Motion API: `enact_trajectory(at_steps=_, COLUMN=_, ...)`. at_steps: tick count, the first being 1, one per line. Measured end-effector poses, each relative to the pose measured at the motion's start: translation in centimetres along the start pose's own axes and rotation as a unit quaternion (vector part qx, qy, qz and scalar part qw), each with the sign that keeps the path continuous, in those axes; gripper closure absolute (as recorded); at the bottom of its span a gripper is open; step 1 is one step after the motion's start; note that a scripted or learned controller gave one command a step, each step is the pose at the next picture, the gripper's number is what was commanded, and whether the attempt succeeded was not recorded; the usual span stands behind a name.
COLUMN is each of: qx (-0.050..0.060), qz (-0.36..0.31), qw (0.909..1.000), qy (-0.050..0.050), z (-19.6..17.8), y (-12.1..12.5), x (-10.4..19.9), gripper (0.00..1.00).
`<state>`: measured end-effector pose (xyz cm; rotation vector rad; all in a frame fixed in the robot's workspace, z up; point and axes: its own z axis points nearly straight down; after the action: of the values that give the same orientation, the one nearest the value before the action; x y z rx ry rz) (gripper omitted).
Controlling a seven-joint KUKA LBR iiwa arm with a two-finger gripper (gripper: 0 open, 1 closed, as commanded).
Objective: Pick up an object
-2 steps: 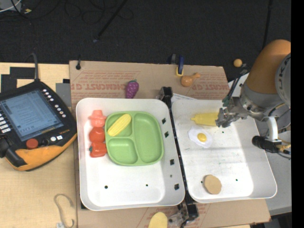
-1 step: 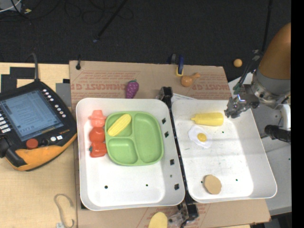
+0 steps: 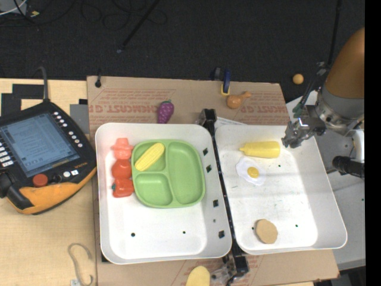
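Camera view: gripper point(image 3: 293, 137) at right bin point(image 3: 333, 219) rim beside mustard bottle point(image 3: 261, 149), finger state unclear

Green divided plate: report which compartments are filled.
One filled. The green divided plate holds a corn cob in its upper-left compartment.

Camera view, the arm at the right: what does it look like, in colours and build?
A bulky rounded orange band sits above a grey wrist section. Below that hangs a small dark two-finger gripper with metallic, angular parts around its base. Thin dark cables run along the wrist toward the gripper. I can read no markings on it at this size.
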<state>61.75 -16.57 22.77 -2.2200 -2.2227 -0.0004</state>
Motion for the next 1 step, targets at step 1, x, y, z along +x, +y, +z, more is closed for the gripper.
enact_trajectory(at_steps=1, qx=0.002, qz=-0.001, qw=1.0000, qy=0.001, z=0.37, y=-0.07, x=6.23, gripper=1.00)
